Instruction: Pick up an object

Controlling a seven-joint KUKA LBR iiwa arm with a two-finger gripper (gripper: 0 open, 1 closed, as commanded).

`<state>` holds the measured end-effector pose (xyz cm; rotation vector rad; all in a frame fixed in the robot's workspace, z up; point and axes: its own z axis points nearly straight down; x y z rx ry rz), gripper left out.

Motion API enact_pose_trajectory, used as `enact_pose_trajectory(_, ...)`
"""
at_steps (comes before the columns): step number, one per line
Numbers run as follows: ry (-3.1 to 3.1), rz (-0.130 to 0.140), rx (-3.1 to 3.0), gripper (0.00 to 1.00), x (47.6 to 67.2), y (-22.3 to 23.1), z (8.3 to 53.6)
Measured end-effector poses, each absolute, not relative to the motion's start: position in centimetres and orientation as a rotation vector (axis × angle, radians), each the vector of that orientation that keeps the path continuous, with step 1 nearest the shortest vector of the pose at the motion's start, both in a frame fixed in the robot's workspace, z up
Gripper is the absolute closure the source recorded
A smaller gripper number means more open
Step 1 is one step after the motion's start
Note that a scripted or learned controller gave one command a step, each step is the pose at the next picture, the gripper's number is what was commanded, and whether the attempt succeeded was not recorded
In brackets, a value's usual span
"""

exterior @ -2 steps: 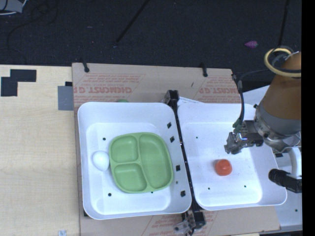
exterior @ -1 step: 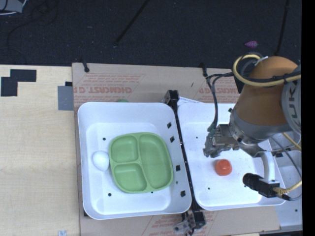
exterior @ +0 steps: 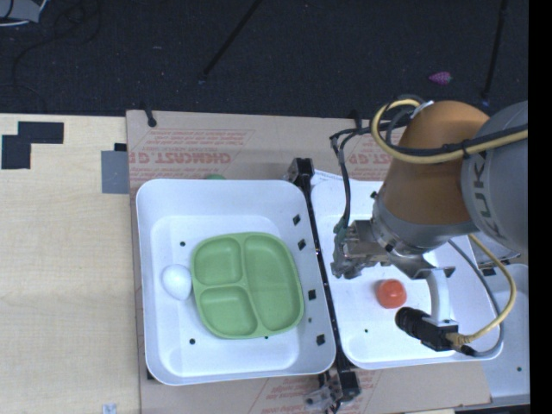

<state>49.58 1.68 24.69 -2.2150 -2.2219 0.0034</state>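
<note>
From where I stand, the small orange ball (exterior: 391, 293) catches the eye first. It is round and smooth, a bright orange-red, a little darker along its underside. It sits alone on the white floor of the right bin (exterior: 379, 345), in the lower right of the frame, clear of the bin's walls.

The arm (exterior: 431, 179) comes in from the right edge and takes up most of the upper right. Its broad orange band bulges over the right bin, with grey casing behind it. Below the band, the hand (exterior: 349, 261) hangs over the left part of the right bin, close to the divider where the two bins meet. It is a dark, cluttered block of metal from this angle, and I cannot tell whether it is open or closed. Nothing shows in its grip. The ball lies near it, just down and to the right, with a strip of bare white floor between them.

The left bin (exterior: 142, 231), at lower centre, holds a pale green plate (exterior: 246, 283) with rounded corners and three compartments. A white egg-shaped thing (exterior: 177, 281) sits right up against the plate's left edge.

Both bins rest on a brown cardboard sheet (exterior: 216, 149) with red lettering. It lies on the light wooden tabletop (exterior: 60, 274), which runs to the left edge of the frame.
</note>
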Motion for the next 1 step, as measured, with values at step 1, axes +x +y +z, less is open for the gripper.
enact_pose_trajectory(1,-2.223,0.003,-2.213,1.00,48.83,6.74,24.79)
